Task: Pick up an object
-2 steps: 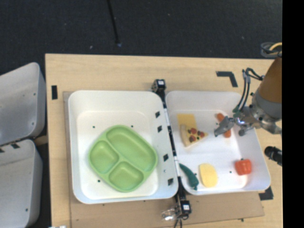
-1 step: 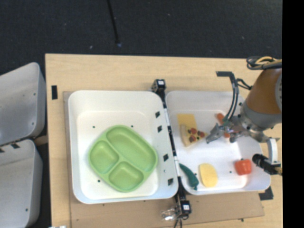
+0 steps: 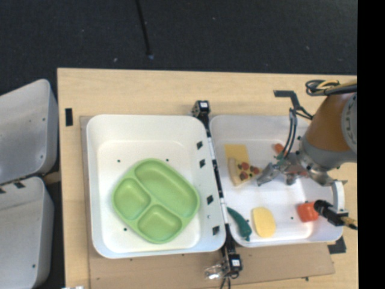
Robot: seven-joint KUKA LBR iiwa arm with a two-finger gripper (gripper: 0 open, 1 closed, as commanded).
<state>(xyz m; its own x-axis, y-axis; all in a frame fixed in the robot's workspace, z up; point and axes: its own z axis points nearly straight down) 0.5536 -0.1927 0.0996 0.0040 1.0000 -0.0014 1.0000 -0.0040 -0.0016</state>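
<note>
Nearest the camera, along the front wall of the right bin [image 3: 283, 238], three candidates lie in a row: a teal strip [image 3: 239, 223] by the divider, a pale yellow oval [image 3: 263, 221] just beside it, and an orange block [image 3: 307, 212] well apart toward the right. Level with these, in the left bin [image 3: 102, 138], a green divided plate [image 3: 155, 200] sits alone, and the tabletop [image 3: 72, 92] runs around both bins.

Farther back, the hand [image 3: 263, 177] hangs low over the middle of the right bin, pointing left. Whether it is apart or together I cannot tell; nothing is visibly clamped in it. Just beyond its tip lies the yellow wedge [image 3: 238, 161] with red spots at its near end, the likeliest object for this pick since it is closest. Behind that, a small red piece [image 3: 278, 148] rests near the far wall.

To do the grasp well, the hand should be centred over the wedge's narrower span before it comes down, rather than approaching from the side, where it may only push the piece toward the divider. The wedge looks flat, so the descent probably has to reach almost to the bin floor, and the closing should be squared across the edges.
</note>
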